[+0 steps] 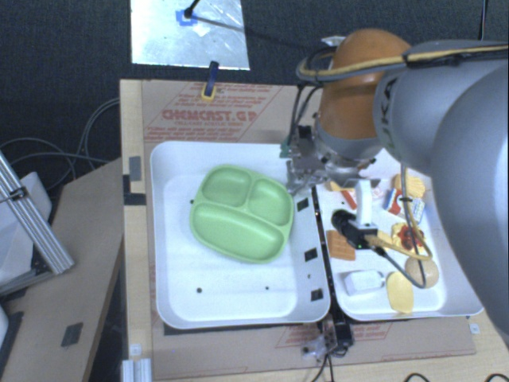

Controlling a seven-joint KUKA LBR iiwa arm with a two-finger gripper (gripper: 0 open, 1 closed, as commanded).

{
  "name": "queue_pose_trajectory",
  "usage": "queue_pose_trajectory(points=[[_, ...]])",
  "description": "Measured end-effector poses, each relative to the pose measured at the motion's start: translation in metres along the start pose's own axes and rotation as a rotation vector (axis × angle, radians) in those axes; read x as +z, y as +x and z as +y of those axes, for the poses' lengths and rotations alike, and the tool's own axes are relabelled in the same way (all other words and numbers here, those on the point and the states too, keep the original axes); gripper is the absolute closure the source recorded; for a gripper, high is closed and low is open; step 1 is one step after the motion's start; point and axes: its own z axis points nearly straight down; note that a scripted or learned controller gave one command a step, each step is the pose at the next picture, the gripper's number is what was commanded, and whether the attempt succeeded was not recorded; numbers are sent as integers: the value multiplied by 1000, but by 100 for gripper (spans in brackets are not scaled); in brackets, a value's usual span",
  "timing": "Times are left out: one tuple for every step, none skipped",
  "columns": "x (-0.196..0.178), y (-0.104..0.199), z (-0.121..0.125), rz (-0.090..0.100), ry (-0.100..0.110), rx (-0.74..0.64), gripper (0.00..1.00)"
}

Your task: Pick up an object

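Observation:
My gripper (301,177) hangs over the far end of the wall between the two white bins, beside the far right corner of a green divided plate (238,213) that lies in the left bin (179,293). Nothing shows in its grasp. The right bin (445,302) holds several small things: an orange square wafer (341,250), a white block (362,281), a yellow oval piece (401,294), a tan round piece (427,271) and a colourful packet (402,193). The arm's grey body and orange band cover the right bin's far part.
Bare white floor lies in front of the plate in the left bin. The bins rest on a cardboard sheet (207,114). A shiny metal square (187,22) lies beyond it. An aluminium frame (32,221) stands at the left edge.

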Motion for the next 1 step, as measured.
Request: queue_pose_trajectory(points=[[-15, -8, 8, 1, -3, 0, 100]])
